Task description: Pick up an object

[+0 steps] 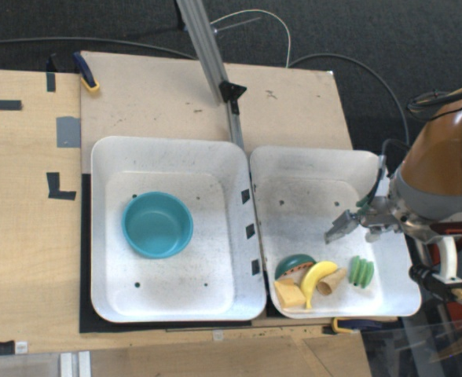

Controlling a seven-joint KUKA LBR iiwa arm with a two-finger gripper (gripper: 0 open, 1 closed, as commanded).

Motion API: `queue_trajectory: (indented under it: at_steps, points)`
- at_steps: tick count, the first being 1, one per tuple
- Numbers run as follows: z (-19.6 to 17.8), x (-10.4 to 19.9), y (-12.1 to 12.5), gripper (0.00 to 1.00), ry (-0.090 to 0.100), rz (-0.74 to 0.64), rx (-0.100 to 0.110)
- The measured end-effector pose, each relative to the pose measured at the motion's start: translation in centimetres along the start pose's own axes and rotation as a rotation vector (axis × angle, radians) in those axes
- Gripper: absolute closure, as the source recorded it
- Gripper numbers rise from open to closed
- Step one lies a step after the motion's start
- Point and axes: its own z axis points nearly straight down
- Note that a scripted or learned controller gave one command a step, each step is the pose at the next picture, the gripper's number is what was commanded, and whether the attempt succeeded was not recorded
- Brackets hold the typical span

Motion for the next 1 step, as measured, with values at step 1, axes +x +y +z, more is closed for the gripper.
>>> queue_trajectory:
  at_steps: [1]
  points:
    - [0.00, 0.02, 0.01, 0.00, 0.000, 0.000, 0.000]
